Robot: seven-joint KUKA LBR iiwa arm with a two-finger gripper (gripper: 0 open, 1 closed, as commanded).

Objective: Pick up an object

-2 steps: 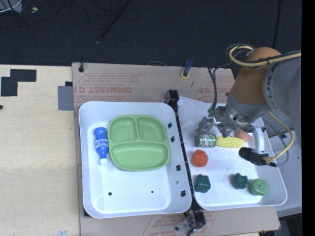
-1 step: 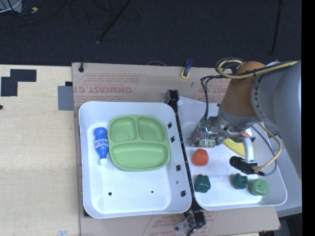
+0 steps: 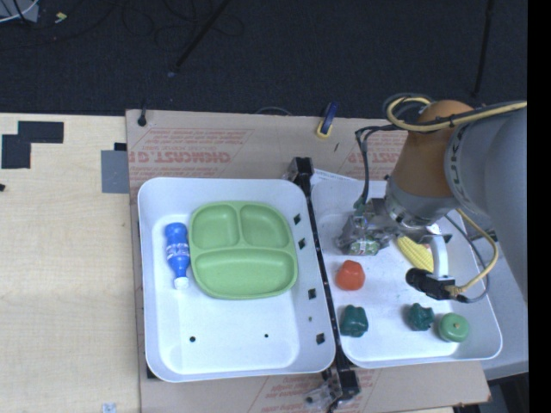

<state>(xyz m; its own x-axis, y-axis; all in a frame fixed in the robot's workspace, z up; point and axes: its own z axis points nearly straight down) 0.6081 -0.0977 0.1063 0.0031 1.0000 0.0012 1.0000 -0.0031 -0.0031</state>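
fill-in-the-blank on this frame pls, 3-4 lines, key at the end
1. The blue bottle lies in the ___ bin, beside the plate.
2. The plate is ___ in colour.
3. The orange object lies in the ___ bin, near the gripper.
4. The plate has ___ compartments.

Missing words: left; green; right; three

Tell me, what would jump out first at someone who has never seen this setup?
Probably the big grey arm with its orange band, reaching in from the right and hanging low over the right bin, its gripper just above an orange-red toy. Next, the green divided plate in the middle of the left bin, with a small blue bottle lying right beside it on its left.
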